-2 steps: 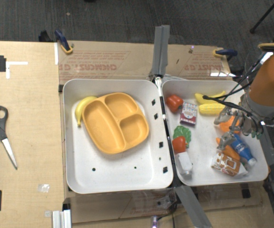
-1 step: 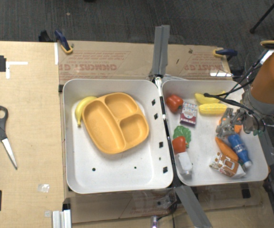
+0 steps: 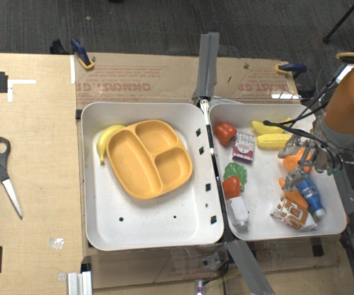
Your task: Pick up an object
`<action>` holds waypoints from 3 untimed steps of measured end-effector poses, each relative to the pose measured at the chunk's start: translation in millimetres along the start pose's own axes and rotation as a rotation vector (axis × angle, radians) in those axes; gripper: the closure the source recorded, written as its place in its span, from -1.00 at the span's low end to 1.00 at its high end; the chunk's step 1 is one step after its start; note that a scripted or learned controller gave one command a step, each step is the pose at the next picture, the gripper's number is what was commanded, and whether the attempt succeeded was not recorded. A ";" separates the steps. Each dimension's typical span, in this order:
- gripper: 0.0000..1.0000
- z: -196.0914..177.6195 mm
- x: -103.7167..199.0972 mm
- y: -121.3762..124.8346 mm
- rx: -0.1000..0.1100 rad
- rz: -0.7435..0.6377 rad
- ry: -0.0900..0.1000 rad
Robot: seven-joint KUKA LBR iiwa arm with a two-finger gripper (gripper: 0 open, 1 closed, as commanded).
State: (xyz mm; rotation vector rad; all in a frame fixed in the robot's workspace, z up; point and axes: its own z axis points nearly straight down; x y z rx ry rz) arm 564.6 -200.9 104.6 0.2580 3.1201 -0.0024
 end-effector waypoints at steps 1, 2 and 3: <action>-1.00 11.2 26.6 -24.4 -0.002 -0.007 0.008; 1.00 1.0 24.8 -23.7 -0.001 -0.008 0.003; -1.00 0.1 23.7 -23.2 -0.001 -0.008 -0.001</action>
